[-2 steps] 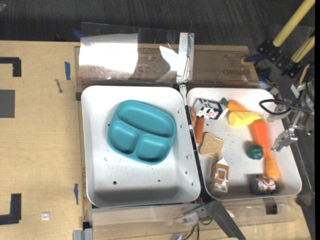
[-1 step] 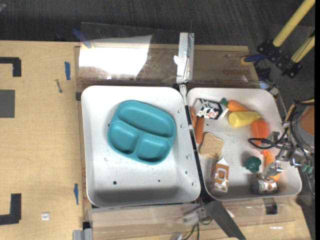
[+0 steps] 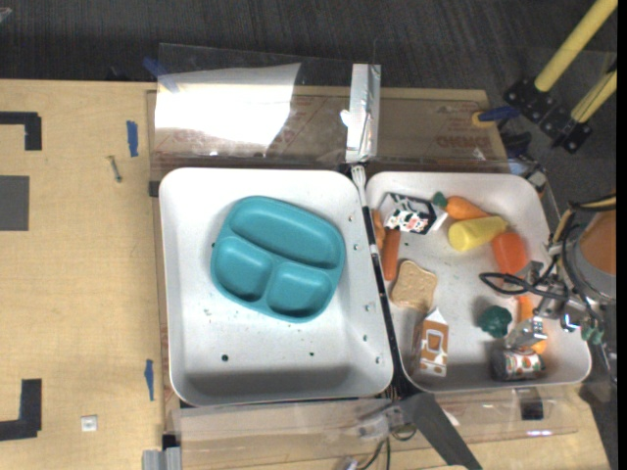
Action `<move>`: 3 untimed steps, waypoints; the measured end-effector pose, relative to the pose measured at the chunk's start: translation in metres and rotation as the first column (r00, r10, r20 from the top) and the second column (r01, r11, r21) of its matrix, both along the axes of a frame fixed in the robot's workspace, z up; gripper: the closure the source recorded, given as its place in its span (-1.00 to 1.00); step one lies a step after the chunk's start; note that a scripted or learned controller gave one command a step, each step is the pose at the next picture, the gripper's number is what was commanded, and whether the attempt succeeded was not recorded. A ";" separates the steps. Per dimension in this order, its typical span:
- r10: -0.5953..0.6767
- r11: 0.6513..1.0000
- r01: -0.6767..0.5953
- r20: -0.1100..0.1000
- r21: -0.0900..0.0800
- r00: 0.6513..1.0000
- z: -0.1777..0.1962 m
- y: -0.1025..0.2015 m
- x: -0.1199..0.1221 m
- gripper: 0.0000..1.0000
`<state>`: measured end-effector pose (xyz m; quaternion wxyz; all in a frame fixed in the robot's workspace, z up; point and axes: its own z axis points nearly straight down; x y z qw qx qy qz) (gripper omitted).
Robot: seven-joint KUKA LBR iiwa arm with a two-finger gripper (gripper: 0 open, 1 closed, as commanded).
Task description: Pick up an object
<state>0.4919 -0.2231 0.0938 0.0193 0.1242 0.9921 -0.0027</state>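
The right bin (image 3: 470, 186) holds several toy foods: a black-and-white cow-print piece (image 3: 409, 215), a yellow piece (image 3: 474, 233), an orange carrot (image 3: 462, 207), an orange piece (image 3: 509, 253), a long orange piece (image 3: 391, 253) by the left wall, a bread slice (image 3: 413, 285), a small carton (image 3: 431, 344), a green piece (image 3: 495, 318) and a small can (image 3: 519, 363). My gripper (image 3: 532, 329) reaches in from the right, low over the bin's front right corner, just above the can and right of the green piece. Cables and wrist parts hide its tip.
The left bin (image 3: 196, 351) carries a teal divided plate (image 3: 277, 256). A clear divider strip (image 3: 362, 116) stands behind the two bins. The arm's orange band (image 3: 600, 248) hangs over the right bin's right wall. Yellow bars (image 3: 578, 32) cross the far right corner.
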 end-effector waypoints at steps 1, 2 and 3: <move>0.002 1.000 -0.002 -0.004 0.000 1.000 0.009 0.001 -0.001 1.00; -0.127 0.992 0.127 -0.022 0.008 0.992 0.144 0.013 0.075 1.00; -0.018 1.000 0.018 -0.029 0.011 0.999 0.133 0.096 0.110 1.00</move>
